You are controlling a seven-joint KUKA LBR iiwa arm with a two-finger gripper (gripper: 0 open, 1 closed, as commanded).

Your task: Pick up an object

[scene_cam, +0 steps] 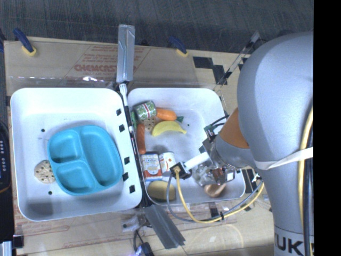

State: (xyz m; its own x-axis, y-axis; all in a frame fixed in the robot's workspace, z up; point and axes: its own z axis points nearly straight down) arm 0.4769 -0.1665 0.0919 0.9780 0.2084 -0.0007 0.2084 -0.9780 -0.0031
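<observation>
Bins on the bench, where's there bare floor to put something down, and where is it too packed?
Left bin: bare floor above the blue tray, and along the bottom edge below the tray and cookie. Right bin: a bare patch right of the banana, toward the top wall. Its left side is crowded, from can and carrot down to the cartons; the hand occupies the lower right.

Faint red print, roughly "CHEACAST", on the cardboard sheet (96, 63), white letters "UK" on the arm's base (294, 244)

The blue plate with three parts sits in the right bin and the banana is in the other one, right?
Not quite. The camera view shows the blue plate in the left bin; the banana lies in the right bin.
</observation>
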